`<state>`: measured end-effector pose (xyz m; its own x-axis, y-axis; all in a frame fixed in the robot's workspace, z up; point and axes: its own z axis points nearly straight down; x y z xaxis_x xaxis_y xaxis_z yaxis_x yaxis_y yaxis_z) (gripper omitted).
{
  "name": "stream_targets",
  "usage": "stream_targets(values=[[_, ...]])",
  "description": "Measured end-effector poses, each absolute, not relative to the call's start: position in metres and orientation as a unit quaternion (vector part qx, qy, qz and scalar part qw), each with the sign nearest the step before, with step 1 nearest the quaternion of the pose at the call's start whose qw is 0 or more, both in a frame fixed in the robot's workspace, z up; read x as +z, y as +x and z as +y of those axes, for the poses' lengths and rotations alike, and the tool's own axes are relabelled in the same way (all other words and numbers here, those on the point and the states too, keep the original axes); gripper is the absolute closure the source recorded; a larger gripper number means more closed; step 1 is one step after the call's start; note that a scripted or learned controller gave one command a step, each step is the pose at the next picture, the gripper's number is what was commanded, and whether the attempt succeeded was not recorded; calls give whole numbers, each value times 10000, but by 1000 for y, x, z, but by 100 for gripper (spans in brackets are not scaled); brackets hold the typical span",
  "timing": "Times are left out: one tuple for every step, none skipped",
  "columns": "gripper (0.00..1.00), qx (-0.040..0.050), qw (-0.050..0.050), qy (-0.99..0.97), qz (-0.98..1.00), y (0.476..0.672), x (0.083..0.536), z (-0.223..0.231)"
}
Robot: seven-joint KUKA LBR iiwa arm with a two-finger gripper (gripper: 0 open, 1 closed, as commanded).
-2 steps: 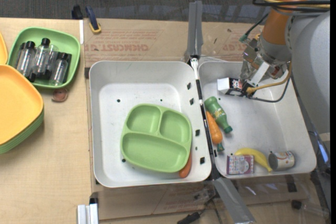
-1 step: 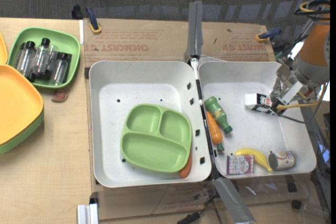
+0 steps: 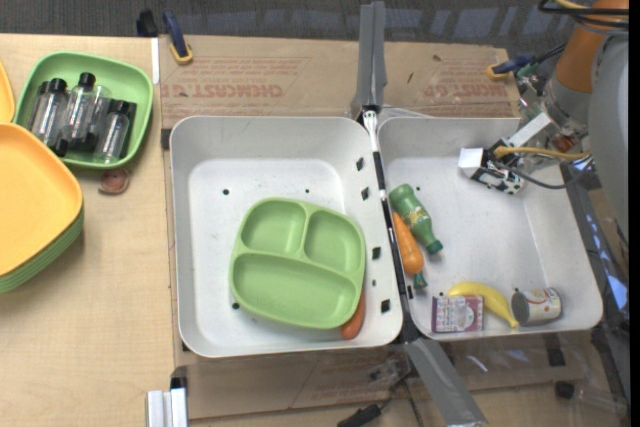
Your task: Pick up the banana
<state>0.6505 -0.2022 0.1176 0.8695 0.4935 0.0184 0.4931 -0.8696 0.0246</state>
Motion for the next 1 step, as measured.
stream_targets(values=[[100, 194, 161, 9768, 2126, 645, 117, -175]])
